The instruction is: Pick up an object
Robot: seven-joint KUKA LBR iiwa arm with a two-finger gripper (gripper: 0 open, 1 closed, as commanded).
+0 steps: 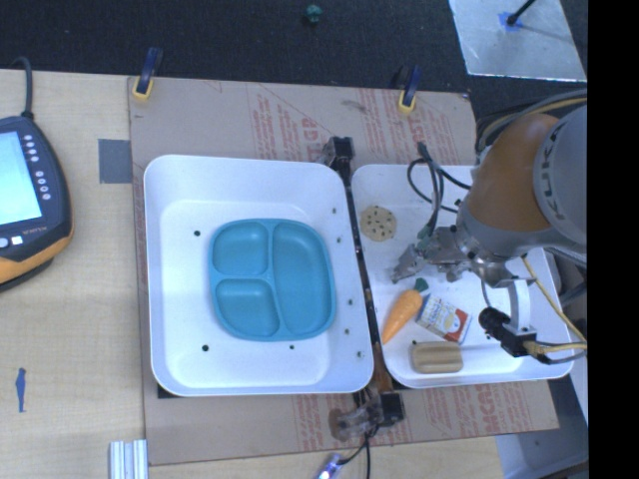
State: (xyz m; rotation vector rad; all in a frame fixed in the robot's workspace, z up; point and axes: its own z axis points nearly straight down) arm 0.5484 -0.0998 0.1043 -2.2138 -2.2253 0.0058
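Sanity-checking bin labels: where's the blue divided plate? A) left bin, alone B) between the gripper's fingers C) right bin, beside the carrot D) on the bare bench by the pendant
A: the blue divided plate lies flat in the left bin, while the carrot and other small items sit in the right bin under the arm.

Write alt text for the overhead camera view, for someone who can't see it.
A grey and orange robot arm reaches from the right over the right white bin, its gripper just above a toy carrot, beside a small packet, a tan block and a round cookie. The left white bin holds a blue divided plate.
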